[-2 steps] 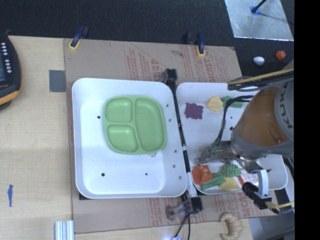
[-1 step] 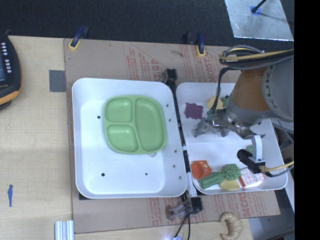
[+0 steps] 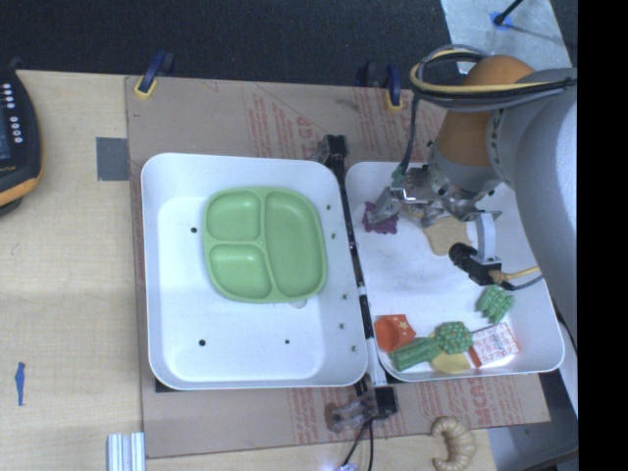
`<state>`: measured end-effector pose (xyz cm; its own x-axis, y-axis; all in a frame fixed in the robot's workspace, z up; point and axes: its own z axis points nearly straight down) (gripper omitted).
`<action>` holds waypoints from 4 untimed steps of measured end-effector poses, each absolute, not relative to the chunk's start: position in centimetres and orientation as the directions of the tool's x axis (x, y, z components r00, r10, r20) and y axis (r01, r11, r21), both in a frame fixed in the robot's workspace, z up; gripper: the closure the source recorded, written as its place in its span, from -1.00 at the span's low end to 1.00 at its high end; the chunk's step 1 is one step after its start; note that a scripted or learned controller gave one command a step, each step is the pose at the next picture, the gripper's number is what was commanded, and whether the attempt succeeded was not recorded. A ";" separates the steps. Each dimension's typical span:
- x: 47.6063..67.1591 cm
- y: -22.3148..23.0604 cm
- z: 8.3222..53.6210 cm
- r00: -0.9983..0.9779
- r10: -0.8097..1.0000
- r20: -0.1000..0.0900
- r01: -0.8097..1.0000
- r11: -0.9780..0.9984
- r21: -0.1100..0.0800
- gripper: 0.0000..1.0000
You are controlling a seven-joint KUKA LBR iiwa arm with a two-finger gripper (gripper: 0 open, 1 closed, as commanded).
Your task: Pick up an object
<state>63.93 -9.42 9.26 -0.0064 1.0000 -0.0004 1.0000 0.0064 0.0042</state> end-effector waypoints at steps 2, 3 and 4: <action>65.6 -9.4 9.2 -0.008 1.000 0.000 1.000 0.008 -0.003 -1.00; 65.6 -9.2 9.2 -0.008 1.000 0.000 1.000 0.008 -0.004 -1.00; 65.7 -9.2 10.3 -0.012 1.000 -0.001 1.000 0.012 -0.005 1.00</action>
